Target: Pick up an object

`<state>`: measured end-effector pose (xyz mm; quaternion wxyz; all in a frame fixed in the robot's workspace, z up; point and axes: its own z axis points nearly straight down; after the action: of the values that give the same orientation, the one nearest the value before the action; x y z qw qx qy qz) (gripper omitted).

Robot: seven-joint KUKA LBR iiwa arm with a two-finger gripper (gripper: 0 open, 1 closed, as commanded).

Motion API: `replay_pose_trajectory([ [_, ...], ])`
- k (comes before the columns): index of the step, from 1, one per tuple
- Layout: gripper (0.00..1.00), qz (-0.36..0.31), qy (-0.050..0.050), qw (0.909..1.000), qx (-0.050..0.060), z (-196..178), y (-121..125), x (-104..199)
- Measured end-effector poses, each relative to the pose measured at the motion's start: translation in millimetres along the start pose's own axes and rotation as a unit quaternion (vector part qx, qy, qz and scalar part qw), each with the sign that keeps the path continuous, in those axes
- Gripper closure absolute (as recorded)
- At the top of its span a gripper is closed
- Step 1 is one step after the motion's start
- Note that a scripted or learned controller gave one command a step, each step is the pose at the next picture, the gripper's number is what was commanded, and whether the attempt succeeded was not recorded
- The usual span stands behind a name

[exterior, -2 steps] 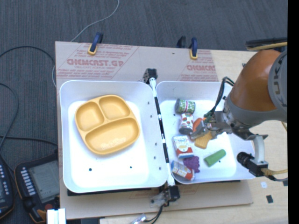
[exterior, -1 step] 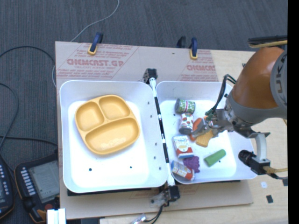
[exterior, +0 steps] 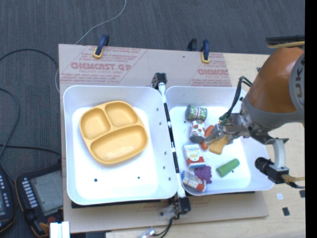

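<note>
Lying slantwise, the green block point(exterior: 228, 167) points up-right, below the tool point(exterior: 218, 134).

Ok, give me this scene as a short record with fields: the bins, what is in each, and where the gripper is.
left bin: holds a yellow divided plate
right bin: holds small items
items: green can, red-and-white carton, purple grapes, green block, orange piece
gripper: low in the right bin, over the orange piece and items beside it
hold: cannot tell
arm: reaches in from the right
</note>
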<state>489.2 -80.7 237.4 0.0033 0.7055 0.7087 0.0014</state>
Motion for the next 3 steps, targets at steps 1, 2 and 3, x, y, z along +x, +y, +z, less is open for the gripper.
replay_pose_trajectory([
  [1,1.00,0.001,0.002,1.0000,0.004,43,-5,92],
  [2,1.00,0.002,0.001,1.0000,0.004,54,88,111],
  [3,1.00,0.002,0.001,1.0000,0.004,53,23,123],
])
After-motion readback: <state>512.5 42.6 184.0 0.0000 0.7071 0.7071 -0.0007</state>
